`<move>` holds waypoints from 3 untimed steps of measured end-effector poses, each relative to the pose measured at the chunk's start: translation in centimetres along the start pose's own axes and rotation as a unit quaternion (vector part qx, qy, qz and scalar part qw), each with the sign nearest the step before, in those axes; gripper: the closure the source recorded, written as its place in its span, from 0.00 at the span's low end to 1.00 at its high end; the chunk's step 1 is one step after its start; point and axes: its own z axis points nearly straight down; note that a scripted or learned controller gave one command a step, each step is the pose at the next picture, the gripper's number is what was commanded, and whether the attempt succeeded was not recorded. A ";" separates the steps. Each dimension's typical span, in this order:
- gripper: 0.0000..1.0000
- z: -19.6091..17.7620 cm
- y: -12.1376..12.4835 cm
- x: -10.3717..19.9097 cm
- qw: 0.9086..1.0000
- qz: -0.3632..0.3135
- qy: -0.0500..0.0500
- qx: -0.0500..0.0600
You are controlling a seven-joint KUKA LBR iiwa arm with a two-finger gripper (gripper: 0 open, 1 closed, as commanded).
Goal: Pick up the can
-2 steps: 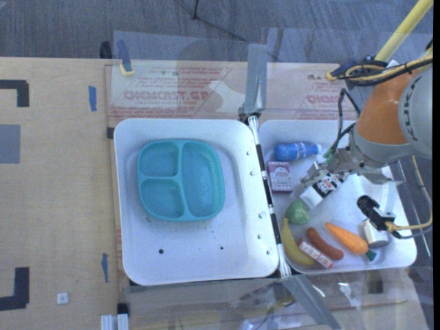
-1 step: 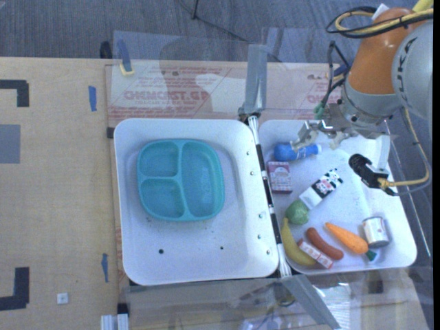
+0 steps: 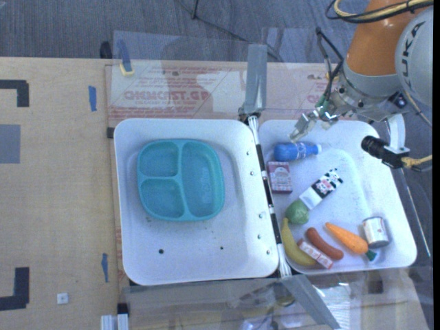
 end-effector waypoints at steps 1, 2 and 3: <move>0.00 -5.1 1.2 2.8 0.992 0.126 0.000 0.001; 0.00 -10.3 1.9 3.6 0.999 0.048 0.000 0.000; 0.00 2.5 -9.2 8.7 0.996 0.085 0.002 0.003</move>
